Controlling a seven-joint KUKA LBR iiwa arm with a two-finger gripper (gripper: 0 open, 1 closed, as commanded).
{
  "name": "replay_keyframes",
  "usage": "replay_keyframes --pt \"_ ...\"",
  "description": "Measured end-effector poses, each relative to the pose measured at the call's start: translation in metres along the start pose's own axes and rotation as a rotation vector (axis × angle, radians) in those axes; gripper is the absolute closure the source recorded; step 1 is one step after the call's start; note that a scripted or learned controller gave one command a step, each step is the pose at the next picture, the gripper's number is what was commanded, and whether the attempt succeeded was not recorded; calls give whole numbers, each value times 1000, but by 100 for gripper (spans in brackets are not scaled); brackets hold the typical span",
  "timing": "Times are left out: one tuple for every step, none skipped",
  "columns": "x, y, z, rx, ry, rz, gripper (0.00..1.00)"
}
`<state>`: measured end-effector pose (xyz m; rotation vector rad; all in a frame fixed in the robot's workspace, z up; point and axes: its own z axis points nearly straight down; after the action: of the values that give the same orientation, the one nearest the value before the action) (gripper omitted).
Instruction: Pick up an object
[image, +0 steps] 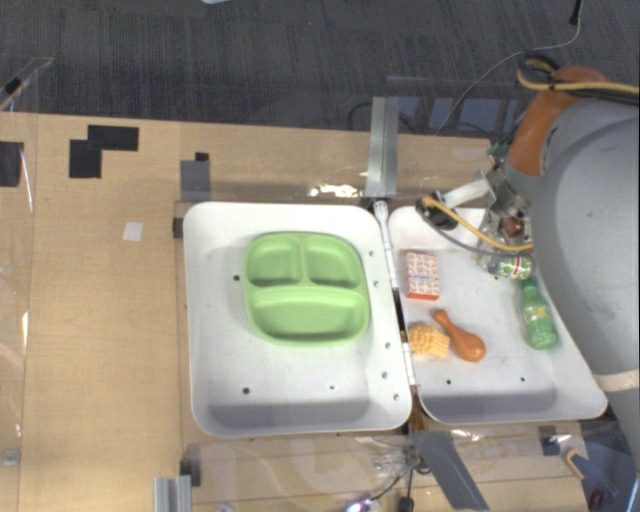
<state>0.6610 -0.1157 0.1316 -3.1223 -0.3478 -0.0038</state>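
The right bin (500, 395) holds a small red and white box (422, 275), a yellow corn piece (428, 342), an orange drumstick-shaped toy (460, 336) and a green bottle (537, 315) lying along its right side. My gripper (503, 243) hangs over the bin's far right corner, wrapped in cables, just above the bottle's cap end (510, 267). The box lies to its left and the corn and drumstick lie nearer the front. The arm's grey body hides the bin's right wall.
The left bin (215, 390) holds a green divided plate (303, 287). A metal post (384, 150) stands behind the seam between the bins. The wooden bench (90, 330) stretches off to the left.
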Motion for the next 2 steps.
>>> replay_keyframes --pt "-1 4 13 0 0 11 100" --pt "5 -9 13 1 1 -12 100"
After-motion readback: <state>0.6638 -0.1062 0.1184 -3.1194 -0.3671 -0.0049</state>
